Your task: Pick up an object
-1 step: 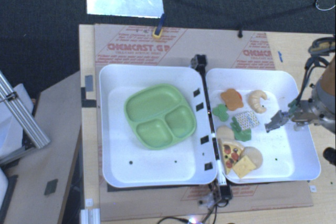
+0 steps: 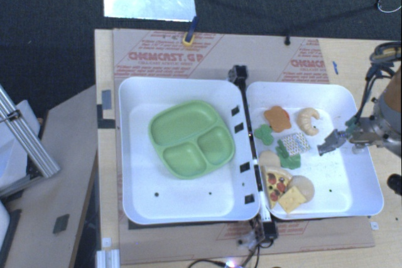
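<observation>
One gripper [image 2: 329, 144] hangs just right of the croissant [image 2: 309, 120]; its grip state is unclear.

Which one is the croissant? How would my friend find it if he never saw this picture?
Look at the right white bin, the one full of toy food. Go to its far edge, where the croissant lies just right of an orange cookie-like piece. It is the only pale tan, curved, crescent-shaped thing; its neighbours are flat or green.
</observation>
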Available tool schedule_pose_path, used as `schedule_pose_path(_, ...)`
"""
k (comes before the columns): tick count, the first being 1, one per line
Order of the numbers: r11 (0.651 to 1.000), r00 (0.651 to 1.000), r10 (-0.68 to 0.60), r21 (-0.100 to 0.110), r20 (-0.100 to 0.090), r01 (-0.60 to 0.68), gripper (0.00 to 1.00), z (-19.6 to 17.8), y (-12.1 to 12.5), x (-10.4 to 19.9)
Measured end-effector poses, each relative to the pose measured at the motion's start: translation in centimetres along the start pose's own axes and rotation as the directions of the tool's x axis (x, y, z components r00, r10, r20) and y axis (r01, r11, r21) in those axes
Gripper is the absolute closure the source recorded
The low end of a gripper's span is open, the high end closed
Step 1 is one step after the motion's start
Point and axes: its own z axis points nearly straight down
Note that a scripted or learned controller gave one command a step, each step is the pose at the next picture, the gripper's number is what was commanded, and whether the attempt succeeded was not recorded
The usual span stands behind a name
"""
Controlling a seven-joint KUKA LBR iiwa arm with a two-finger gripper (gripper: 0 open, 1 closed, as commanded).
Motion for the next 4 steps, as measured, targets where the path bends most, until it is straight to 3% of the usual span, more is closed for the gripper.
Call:
schedule_pose_path(3,1.0,1.0,0.003,0.004,-0.002,-0.003,0.0,13.2,0.2,1.7)
schedule_pose_path(4,1.0,1.0,0.003,-0.007,0.002,-0.003,0.0,14.4,0.5,1.6)
